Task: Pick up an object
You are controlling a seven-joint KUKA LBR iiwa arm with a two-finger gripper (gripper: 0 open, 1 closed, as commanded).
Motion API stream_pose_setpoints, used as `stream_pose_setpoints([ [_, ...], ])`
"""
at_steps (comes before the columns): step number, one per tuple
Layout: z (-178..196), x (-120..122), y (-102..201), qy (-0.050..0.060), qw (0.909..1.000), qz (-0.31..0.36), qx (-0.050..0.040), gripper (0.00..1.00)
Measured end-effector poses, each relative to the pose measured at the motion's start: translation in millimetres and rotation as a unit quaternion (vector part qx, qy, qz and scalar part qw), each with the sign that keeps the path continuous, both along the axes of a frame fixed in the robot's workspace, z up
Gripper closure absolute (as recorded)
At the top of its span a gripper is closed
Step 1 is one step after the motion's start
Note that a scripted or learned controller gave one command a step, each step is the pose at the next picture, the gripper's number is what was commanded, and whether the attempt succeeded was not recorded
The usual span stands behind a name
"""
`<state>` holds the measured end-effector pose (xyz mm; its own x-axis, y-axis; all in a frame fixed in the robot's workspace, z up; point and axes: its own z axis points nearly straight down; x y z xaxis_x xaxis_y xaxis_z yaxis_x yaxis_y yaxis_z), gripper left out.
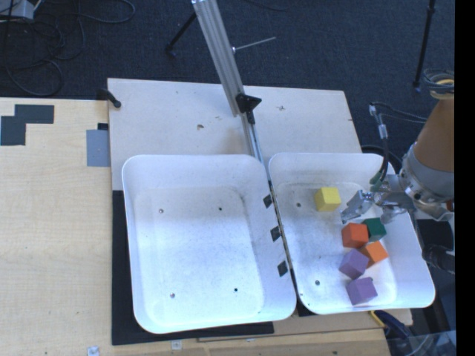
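Note:
In the right bin [415, 291] lie several blocks. A yellow block [327, 198] sits near the bin's middle. An orange-red block [355, 235], a dark green block [376, 228] and a smaller orange block [376, 252] cluster at the right. Two purple blocks [354, 263] [361, 291] lie nearer the front. My gripper [358, 205] reaches in from the right, low over the bin, just right of the yellow block and above the orange-red one. I see nothing between its fingers.
The left bin [148, 176] stands beside the right one, with black clips [275, 233] along the shared rim. A slanted metal rail [223, 58] rises behind the bins. The bench's wooden top extends to the left.

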<state>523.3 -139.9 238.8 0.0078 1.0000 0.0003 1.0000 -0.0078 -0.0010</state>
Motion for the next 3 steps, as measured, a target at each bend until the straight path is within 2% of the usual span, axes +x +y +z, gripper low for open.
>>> stream_pose_setpoints([
  [1, -104.7, 81.4, 39.0, 0.001, 1.0, 0.006, 0.0004, 0.0],
  [2, -120.5, 121.0, 8.3, -0.01, 0.9999, 0.004, -0.0037, 0.0],
  [3, -118.7, 71.0, 20.6, 0.002, 1.0, 0.003, 0.0005, 0.0],
])
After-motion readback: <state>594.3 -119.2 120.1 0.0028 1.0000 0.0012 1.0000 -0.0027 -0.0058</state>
